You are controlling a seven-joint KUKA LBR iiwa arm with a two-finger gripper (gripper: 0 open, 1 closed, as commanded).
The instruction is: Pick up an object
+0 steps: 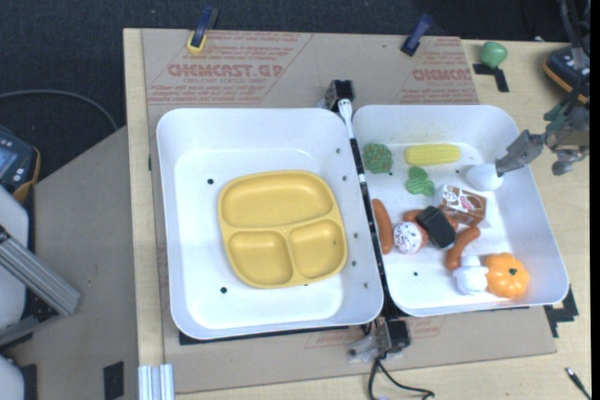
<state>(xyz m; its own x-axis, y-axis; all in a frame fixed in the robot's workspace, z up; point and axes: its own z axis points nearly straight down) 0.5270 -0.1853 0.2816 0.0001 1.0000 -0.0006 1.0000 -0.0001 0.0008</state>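
Observation:
The right bin (534,211) holds several toy foods: a green broccoli (378,156), a yellow corn cob (432,154), a leafy green piece (421,183), a long red sausage (382,225), a white and red ball (408,238), a black block (437,226), a brown and white packet (464,201), an orange pumpkin (507,275) and a small white piece (481,175). My gripper (537,161) hangs over the bin's right rim, open, with nothing between its fingers. Its left finger (514,155) points down at the small white piece.
The left bin (178,155) holds a yellow divided plate (279,227). A green ball (493,53) lies on the bench behind the right bin. Clamps (200,30) grip the board's far edge. A second sausage (461,248) and a white lump (472,278) lie by the pumpkin.

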